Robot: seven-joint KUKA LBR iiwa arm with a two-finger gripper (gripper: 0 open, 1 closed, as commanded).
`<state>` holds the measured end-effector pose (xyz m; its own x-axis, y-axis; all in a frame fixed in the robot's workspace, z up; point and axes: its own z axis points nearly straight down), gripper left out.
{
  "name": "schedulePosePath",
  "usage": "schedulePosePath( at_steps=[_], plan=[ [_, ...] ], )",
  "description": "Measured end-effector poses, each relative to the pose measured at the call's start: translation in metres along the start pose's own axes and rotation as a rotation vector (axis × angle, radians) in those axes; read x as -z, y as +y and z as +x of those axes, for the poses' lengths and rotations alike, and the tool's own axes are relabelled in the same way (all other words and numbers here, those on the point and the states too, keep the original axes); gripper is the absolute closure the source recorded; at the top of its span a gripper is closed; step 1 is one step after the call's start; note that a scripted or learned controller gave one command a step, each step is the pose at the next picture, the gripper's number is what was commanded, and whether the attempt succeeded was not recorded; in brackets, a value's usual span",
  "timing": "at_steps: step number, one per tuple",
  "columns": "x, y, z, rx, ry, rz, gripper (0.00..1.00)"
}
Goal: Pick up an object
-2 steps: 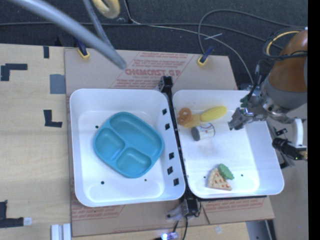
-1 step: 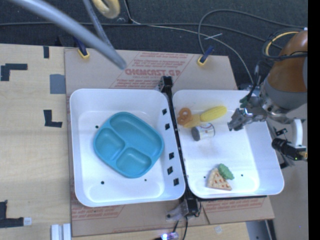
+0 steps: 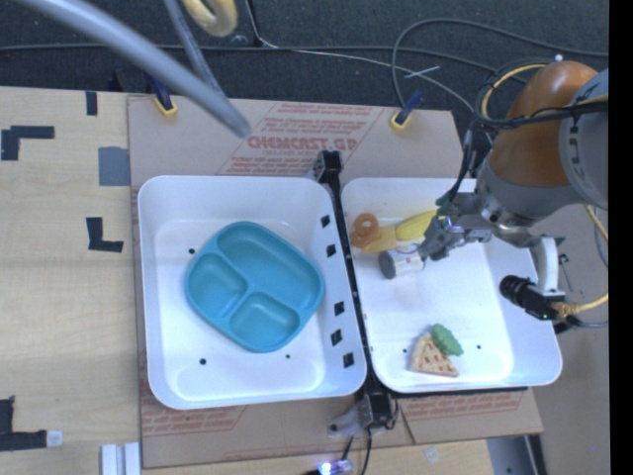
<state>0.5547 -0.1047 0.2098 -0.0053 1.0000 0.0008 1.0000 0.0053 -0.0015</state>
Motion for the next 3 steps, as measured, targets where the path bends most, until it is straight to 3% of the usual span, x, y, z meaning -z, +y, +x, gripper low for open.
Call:
schedulePosePath(
  at_steps=[1,3],
  plan=[
    [0.007,0.0,0.047,0.001,0.001,-0.002,1.0],
    [0.006,0.024,0.145,0.001,0.0,0.0,1.0]
  ],
)
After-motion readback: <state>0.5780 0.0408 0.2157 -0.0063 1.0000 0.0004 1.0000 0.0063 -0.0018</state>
